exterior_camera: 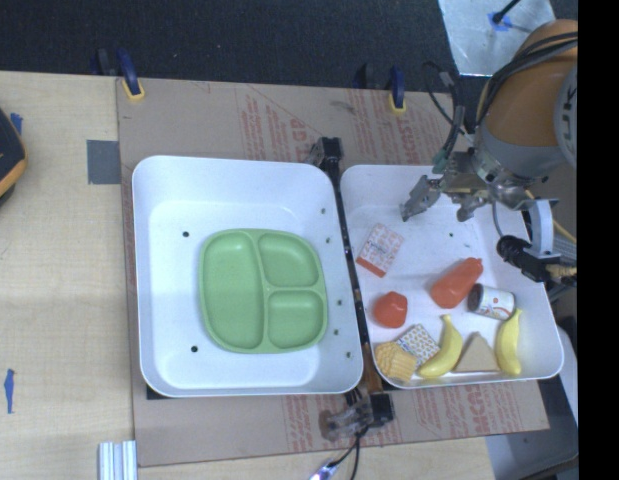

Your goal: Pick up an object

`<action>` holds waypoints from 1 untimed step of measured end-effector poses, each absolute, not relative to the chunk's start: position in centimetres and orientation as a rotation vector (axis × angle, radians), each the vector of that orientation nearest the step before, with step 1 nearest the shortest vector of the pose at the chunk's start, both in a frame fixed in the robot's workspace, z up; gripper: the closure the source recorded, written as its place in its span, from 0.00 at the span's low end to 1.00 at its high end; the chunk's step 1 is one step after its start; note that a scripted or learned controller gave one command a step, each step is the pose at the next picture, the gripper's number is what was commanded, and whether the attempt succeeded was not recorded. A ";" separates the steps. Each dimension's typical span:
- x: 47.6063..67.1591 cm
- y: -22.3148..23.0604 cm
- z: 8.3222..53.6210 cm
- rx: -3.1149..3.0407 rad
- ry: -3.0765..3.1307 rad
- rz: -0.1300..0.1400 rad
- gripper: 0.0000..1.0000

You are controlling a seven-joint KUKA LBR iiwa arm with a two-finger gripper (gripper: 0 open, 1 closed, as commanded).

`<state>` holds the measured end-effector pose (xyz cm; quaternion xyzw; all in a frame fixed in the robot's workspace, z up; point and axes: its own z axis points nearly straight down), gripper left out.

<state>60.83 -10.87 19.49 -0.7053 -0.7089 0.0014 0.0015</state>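
Hovering over the far part of the right bin (549, 268), the gripper (444, 203) hangs spread wide, empty; approach step, I judge. Next: descend onto the orange carrot (457, 282) lying nearer.

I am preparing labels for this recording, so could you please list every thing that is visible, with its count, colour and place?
bins: 2, white, side by side on the bench
divided plate: 1, light green, middle of the left bin
small packet: 1, white and red, left part of the right bin
carrot-like toy: 1, orange, middle of the right bin
round red piece: 1, red, right bin, below the packet
bananas: 2, yellow, near the front edge of the right bin
small can: 1, white with dark end, right bin, beside the orange toy
clamps: 2, blue and yellow, far edge of the brown board
gripper: 1, grey, open, above the far part of the right bin
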 end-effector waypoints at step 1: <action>58.3 -17.8 16.2 -2.216 -2.224 0.007 0.00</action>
